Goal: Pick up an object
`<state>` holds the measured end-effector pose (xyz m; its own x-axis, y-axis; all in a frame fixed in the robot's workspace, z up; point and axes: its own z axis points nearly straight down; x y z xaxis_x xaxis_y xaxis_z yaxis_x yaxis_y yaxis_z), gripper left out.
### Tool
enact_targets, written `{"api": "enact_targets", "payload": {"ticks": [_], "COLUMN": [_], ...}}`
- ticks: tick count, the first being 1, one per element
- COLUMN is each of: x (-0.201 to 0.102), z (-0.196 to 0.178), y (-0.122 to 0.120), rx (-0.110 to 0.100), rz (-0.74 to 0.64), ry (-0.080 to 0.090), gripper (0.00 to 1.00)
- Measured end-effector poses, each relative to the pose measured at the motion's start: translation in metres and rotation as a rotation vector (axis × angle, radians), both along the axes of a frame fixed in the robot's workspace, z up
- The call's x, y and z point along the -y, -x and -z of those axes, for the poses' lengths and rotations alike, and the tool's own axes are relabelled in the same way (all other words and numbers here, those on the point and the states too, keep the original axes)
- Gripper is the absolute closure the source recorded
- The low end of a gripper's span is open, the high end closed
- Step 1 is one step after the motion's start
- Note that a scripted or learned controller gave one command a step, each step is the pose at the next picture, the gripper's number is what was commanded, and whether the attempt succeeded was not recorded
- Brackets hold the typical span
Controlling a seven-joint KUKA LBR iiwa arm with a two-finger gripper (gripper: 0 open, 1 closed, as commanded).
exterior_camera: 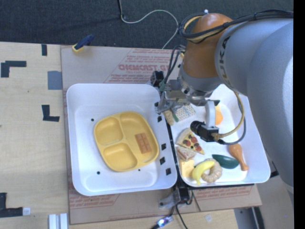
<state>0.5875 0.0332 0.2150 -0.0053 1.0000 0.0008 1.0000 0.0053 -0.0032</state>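
1. The gripper (167,109) hangs low over the right bin (255,173), at about 10 o'clock in it, near the wall shared with the left bin (76,128).
2. If the claw is wide or narrow, I cannot tell; the wrist hides it, and no object is seen in it.
3. The pizza slice (190,141), banana (202,169), drumstick (237,155) and other toys lie in the right bin, from centre to 6 o'clock.
4. The yellow tray (125,140) rests in the left bin.
5. I judge the pick is not yet done; grasp and lift are left.

Yellow-and-blue clamp (82,42) lying on cardboard sheet (119,66)'s top-left corner; white cable (143,17) trailing across dark floor above the sheet.
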Motion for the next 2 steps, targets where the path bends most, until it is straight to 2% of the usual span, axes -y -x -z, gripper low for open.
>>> {"api": "enact_targets", "payload": {"ticks": [2], "x": [0.0017], "z": [0.0004], "y": [-0.0021], "rx": [0.0], "rz": [0.003], "ry": [0.0], "gripper": [1.0]}}
